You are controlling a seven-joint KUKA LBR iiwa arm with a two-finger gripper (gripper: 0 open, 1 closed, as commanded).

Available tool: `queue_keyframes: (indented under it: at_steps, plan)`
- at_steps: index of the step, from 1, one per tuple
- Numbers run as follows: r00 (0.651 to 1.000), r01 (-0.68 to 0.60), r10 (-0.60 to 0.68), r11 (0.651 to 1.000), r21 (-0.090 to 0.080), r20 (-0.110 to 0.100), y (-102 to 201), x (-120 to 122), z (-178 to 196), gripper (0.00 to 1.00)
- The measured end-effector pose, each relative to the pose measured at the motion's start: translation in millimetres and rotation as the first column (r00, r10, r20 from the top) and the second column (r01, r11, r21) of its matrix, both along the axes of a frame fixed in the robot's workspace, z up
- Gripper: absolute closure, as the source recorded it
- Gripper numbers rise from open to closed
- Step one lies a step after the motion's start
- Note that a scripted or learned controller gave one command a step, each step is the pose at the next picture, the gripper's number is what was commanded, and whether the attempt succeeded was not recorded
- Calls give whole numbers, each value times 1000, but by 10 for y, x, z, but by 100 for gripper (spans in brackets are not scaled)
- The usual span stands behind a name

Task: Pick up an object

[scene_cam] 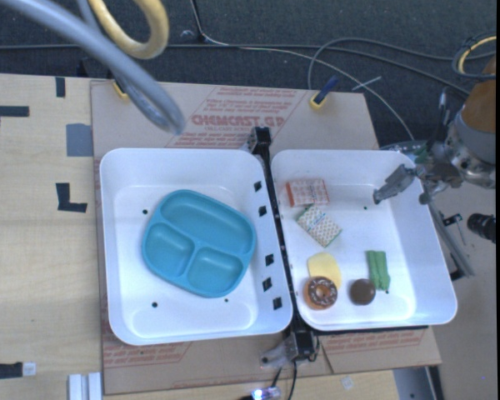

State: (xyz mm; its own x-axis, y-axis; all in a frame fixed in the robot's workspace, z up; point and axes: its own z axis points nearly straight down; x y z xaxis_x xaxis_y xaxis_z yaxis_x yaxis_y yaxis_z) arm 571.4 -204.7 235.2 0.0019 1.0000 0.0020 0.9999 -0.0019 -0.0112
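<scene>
Lying donut (pixel 322 292) well below gripper (pixel 410 182)

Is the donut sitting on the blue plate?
No, the donut lies in the right bin, while the blue plate is in the left bin.

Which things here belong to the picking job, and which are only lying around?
For the job:
- gripper
- red-and-white packet
- patterned pouch
- yellow piece
- doughnut
- brown ball
- green block
- right bin

Lying about:
- blue divided plate
- left bin
- yellow hose
</scene>
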Motion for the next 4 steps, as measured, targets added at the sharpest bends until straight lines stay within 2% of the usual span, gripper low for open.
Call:
queue_keyframes:
  at_steps: [1,2,3,4]
  plan:
    - [1000,-3,3,1000,-2,10,3,24,57,0]
    - [1000,-2,2,1000,-3,6,-25,29,-383,0]
    - [1000,-2,2,1000,-2,4,-63,32,-1020,0]
    - [1000,-4,4,1000,-6,13,-61,38,-1517,0]
